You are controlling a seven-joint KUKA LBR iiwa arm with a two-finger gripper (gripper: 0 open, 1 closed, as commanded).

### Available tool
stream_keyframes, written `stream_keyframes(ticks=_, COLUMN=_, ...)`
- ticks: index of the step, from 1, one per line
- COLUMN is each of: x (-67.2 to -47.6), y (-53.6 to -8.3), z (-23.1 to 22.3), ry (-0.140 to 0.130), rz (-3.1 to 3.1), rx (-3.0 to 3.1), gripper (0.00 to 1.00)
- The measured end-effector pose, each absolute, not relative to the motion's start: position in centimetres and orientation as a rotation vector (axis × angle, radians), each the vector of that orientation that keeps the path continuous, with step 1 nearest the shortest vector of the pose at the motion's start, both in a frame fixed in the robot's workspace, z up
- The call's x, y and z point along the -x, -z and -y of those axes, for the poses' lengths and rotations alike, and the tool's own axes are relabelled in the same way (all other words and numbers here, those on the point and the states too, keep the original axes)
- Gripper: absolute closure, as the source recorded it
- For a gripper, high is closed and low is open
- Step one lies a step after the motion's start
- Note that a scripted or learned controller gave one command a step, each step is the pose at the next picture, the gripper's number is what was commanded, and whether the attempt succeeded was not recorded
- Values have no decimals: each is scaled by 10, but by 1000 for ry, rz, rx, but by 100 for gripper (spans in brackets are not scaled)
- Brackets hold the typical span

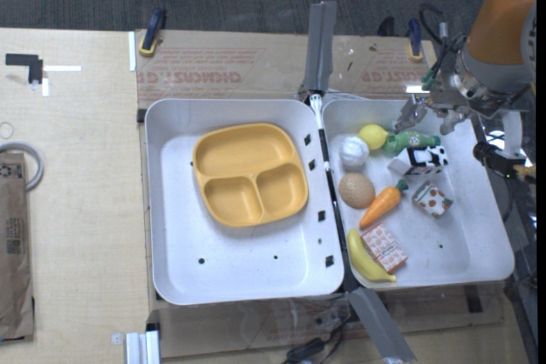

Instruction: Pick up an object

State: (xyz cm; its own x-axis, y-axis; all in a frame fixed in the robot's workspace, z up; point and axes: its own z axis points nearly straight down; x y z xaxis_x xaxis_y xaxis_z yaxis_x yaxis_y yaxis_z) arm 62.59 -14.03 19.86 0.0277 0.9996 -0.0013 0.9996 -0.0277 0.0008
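Pincer (415,117) hovers at the right bin's (478,268) far edge, above a glossy green toy (408,141); its state I cannot tell.

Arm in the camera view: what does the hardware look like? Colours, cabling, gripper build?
The arm has a broad orange band with grey housing below at the wrist. Black cables loop beside it. The gripper is a small metallic assembly with thin jaws, too small to make out markings.
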Motion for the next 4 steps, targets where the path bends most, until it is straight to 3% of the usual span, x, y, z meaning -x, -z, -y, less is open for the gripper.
stream_keyframes(ticks=1, x=-570, y=-112, z=120, ry=3, rz=-2368, rx=-2067, gripper=0)
stream_keyframes(ticks=2, x=-537, y=-91, z=103, ry=2, rz=-2477, rx=-1934, gripper=0)
stream_keyframes(ticks=3, x=-538, y=-100, z=104, ry=1, rz=-2474, rx=-1938, gripper=100)
stream_keyframes(ticks=4, x=-557, y=-221, z=65, ry=3, rz=-2342, rx=-2094, gripper=100)
